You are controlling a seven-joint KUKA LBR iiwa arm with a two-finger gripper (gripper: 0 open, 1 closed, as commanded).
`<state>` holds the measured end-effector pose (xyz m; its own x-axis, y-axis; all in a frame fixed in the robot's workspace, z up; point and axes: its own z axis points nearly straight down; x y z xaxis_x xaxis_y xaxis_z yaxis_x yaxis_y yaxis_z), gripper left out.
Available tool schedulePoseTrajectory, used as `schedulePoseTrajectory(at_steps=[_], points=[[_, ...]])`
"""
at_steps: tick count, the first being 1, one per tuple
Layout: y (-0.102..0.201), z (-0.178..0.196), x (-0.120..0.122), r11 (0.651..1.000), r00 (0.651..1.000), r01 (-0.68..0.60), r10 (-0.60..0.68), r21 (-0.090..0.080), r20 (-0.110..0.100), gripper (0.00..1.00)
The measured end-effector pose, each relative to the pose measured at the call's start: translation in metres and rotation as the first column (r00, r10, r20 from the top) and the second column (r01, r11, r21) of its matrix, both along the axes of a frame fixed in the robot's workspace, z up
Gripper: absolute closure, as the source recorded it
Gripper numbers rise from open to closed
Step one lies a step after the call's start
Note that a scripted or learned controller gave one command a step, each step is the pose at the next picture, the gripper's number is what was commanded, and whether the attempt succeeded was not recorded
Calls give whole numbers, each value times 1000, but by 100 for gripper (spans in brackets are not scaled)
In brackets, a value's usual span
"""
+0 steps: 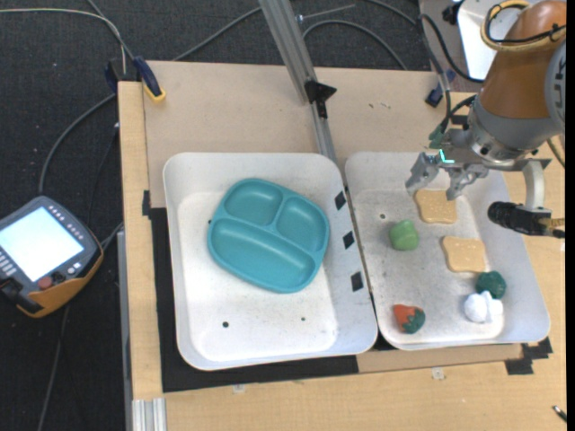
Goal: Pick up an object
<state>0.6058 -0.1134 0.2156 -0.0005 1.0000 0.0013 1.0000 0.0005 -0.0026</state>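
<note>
My gripper (pixel 438 180) hangs over the far part of the right bin (pixel 386 173), open, its two grey fingers spread apart just above a tan toast slice (pixel 436 208). Nothing sits between the fingers. Nearer the front lies a second tan toast slice (pixel 464 254). A green pepper-like piece (pixel 403 236) rests left of the toast. Toward the front of the bin are a red strawberry-like piece with a green top (pixel 409 318), a white piece (pixel 478 308) and a dark green piece (pixel 491 284).
The left bin (pixel 193 330) holds a teal divided plate (pixel 269 233). A metal pole (pixel 292 34) slants over the bench behind the bins. A yellow-edged handheld screen (pixel 40 254) lies on the floor at the left.
</note>
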Motion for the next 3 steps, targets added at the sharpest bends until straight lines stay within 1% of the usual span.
schedulePoseTrajectory(at_steps=[1,2,3], points=[[0,1,0,1000,1000,0,0,0,2,0],[3,-45,-8,1000,1000,0,0,0,-4,0],[13,-102,-4,1000,1000,-1,1,1,-5,0]])
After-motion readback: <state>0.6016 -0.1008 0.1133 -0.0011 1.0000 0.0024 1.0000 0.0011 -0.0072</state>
